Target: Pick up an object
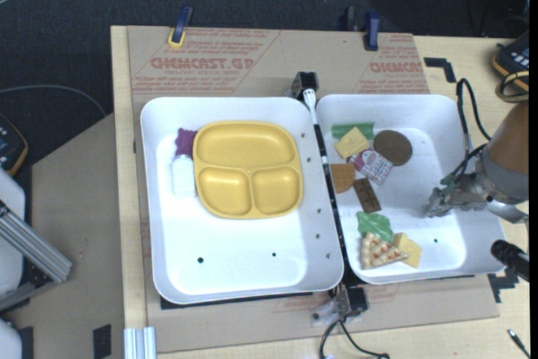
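In the right bin (437, 126) lie several small food items. Among them are a round brown cookie (392, 147), a yellow and green piece (352, 139), a wrapped snack (375, 166), a tan square (342, 176) and a dark bar (366, 194). Nearer the front are a green leaf (374, 224), a pizza slice (378, 250) and a cheese wedge (409, 249). My gripper (443, 201) hangs low over the bin's bare right part, well right of the items. It touches none of them.
The left bin (244, 265) holds a yellow divided plate (248, 168) and, at its left side, a white bottle with a purple cap (182, 164). Clamps (177, 31) grip the cardboard at the back. The arm's orange band (513, 143) stands at the right edge.
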